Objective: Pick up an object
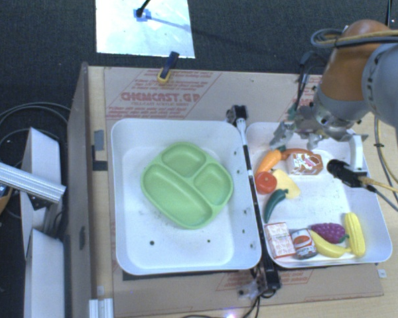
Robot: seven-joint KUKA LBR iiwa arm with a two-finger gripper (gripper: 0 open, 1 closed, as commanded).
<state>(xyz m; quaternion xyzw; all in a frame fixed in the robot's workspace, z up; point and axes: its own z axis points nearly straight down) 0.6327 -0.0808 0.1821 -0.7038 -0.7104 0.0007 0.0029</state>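
My gripper (296, 138) hangs over the far end of the right bin (378, 227). Its two fingers are spread apart, open, with nothing between them. Just in front of it lies a red and white meat piece (302, 162). An orange carrot (270, 160) and a red tomato (265, 181) lie to the front left of the gripper. Further toward the front are a yellow piece (287, 183) and a green chili (274, 204). Along the near wall sit a red and white box (279, 238), a small can (304, 242), a banana (325, 246), purple grapes (328, 230) and a corn cob (354, 234).
The left bin (136, 244) holds a green divided plate (187, 184). A black divider rail (249, 177) runs between the bins. A black cable end (345, 173) hangs from the arm over the right bin. Cardboard (166, 95) lies under both bins.
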